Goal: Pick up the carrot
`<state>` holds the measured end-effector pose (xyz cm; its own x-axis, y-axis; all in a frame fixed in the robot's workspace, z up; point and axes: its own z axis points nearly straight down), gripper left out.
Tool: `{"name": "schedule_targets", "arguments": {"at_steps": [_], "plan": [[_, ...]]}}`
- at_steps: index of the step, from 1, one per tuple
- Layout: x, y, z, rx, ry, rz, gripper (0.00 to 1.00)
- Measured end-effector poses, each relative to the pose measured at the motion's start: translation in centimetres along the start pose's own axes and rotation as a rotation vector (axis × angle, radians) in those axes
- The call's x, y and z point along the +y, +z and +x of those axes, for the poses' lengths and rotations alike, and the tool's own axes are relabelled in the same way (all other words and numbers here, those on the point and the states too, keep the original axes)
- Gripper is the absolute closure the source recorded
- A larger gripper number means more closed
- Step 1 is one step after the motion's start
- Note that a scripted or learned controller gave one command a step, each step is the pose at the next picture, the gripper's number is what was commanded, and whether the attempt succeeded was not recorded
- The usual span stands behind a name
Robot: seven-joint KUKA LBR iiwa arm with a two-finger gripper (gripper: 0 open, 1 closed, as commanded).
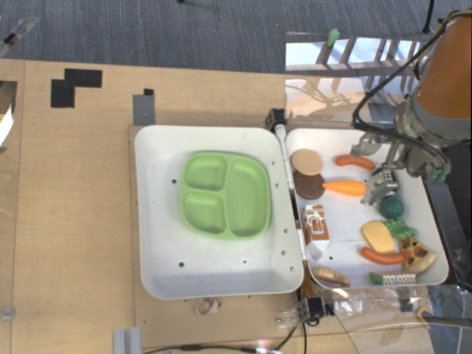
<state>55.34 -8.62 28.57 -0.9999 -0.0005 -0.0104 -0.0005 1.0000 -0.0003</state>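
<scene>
The carrot (344, 188) is orange and lies flat in the right bin (346, 251), its tip pointing left toward a brown disc (310, 187). My gripper (379, 189) hangs just past the carrot's thick right end, close above the bin floor. The grey arm with its orange band comes in from the upper right. Nothing shows between the gripper and the carrot, and I see no item held.
Around the carrot lie a red sausage (355, 162), a tan round piece (307, 160), broccoli (391, 208), a yellow piece (377, 235), another sausage (382, 256), a pizza slice (417, 256) and a red carton (317, 222). The left bin (158, 257) holds a green divided plate (225, 195).
</scene>
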Motion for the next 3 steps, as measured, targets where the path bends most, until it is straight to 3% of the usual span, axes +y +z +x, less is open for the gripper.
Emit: {"name": "schedule_targets", "arguments": {"at_steps": [1, 2, 3], "plan": [[-3.1, 11.6, -3.1, 0.010, -0.082, -0.002, 0.00], [-6.4, 19.7, -8.0, -0.007, 0.130, 0.001, 0.00], [-6.4, 19.8, -7.9, -0.003, 0.129, 0.001, 0.00]]}}
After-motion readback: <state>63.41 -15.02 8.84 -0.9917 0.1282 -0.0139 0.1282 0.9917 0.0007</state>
